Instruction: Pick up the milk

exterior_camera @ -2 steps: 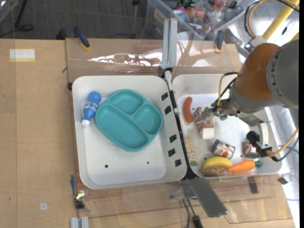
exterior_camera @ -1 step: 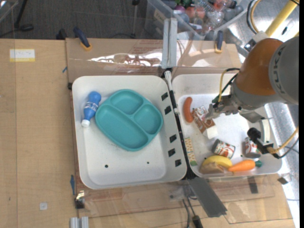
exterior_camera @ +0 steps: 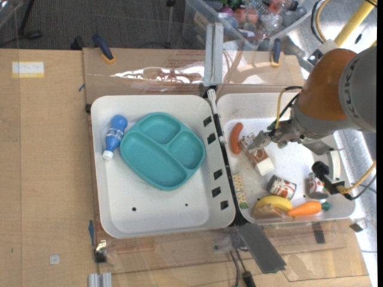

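The milk (exterior_camera: 262, 159) is a small brown and white carton lying on its side in the right bin (exterior_camera: 299, 109), left of the bin's middle. My gripper (exterior_camera: 256, 142) reaches in from the right and sits low over the carton's upper end, touching it or just above it. The grey wrist and orange band hang over the bin's right half and hide part of its floor.
A red sausage (exterior_camera: 236, 137) lies just left of the gripper. Two small cans (exterior_camera: 282, 188) (exterior_camera: 316, 186), a banana (exterior_camera: 271, 205) and a carrot (exterior_camera: 308, 208) line the bin's near edge. The left bin (exterior_camera: 149, 214) holds a teal divided plate (exterior_camera: 163, 150) and a blue bottle (exterior_camera: 114, 136).
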